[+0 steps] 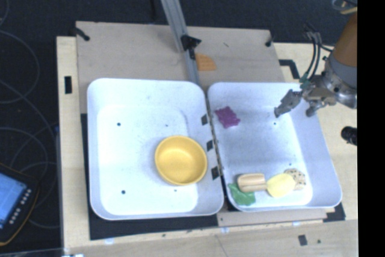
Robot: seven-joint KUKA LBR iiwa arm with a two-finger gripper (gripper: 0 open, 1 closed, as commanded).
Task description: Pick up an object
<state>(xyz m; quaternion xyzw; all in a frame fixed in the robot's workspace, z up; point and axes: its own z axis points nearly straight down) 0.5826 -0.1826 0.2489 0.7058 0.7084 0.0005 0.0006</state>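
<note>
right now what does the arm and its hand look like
The arm comes in from the right edge: an orange band above a grey metallic wrist. Thin dark cables loop alongside it down to the wrist. The hand is grey metal, with two dark, narrow fingers sticking out. I can't make out any markings on it.

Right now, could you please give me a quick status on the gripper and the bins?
Gripper open, holding nothing, over right bin's upper right edge. Purple piece apart to its left. Yellow bowl in left bin. Nothing between gripper and purple piece.
</note>
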